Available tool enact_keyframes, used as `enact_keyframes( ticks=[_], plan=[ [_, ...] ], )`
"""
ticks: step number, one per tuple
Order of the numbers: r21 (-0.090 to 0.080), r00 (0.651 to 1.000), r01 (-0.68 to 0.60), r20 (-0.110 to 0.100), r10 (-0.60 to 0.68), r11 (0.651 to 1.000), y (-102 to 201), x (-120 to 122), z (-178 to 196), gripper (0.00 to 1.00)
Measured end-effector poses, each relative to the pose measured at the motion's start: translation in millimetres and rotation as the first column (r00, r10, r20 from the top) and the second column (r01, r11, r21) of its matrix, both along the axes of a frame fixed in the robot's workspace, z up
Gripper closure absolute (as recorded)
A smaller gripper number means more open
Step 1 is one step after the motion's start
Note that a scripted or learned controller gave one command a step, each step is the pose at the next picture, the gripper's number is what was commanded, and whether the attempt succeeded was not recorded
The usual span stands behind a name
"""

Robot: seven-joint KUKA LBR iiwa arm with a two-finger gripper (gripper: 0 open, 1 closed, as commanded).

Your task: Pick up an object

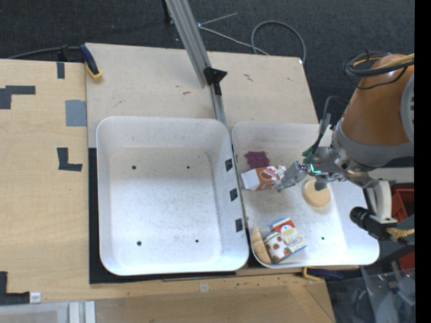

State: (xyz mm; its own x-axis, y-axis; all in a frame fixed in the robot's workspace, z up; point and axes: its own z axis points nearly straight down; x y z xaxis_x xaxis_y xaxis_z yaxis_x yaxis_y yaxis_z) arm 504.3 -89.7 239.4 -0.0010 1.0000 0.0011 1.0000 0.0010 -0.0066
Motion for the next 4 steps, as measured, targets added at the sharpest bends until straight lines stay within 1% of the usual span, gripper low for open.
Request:
enact_keyframes(
  ticks=[1,2,3,4],
  plan=[
    [-0.001,1.000,-0.001,0.004,0.001,1.000,0,1,2,0.00],
    [0.000,1.000,0.000,-0.001,0.000,1.000,0,-1,-41,0.00],
    [0.000,1.000,0.001,-0.002,-0.001,1.000,-7,4,-93,0.00],
    [0.000,1.000,0.000,-0.003,0.000,1.000,-6,2,-147,0.00]
  ],
)
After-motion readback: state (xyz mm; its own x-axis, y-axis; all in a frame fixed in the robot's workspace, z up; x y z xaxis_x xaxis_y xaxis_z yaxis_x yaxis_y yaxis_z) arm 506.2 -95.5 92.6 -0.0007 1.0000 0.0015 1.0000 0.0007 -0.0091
